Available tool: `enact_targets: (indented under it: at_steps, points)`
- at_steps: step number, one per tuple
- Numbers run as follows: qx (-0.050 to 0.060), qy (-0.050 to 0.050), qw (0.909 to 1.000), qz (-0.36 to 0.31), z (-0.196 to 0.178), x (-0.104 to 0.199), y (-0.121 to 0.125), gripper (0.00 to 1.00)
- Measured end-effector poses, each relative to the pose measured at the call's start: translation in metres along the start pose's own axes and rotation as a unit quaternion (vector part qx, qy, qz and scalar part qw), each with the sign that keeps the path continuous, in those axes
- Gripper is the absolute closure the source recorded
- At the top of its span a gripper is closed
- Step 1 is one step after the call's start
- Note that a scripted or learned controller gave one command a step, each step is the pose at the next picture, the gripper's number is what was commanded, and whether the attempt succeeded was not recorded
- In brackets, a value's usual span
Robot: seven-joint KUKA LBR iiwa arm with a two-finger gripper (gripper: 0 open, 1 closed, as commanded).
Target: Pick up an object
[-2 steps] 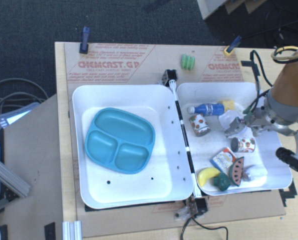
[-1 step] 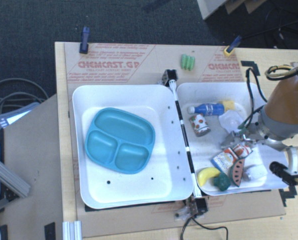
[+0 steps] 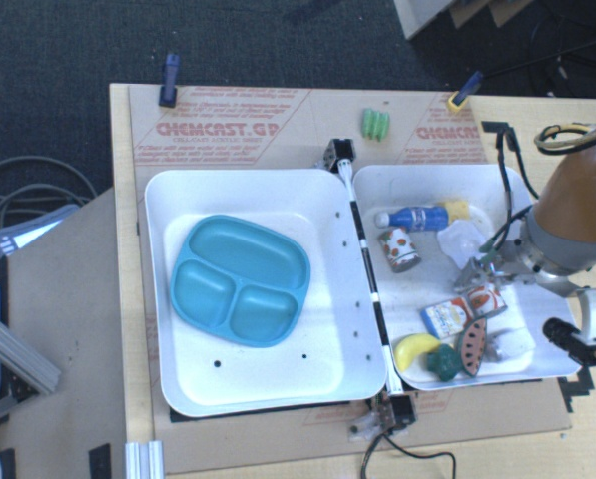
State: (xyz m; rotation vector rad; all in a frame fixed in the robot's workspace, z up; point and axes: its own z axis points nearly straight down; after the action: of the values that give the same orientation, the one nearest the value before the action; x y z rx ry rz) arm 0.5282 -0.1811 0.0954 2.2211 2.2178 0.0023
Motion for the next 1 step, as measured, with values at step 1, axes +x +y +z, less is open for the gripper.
enact_targets:
  at_steps: [1]
  points:
    - [-0.001,0.000,1.0000,-0.001,0.0098,0.0785,0.0355,1.00]
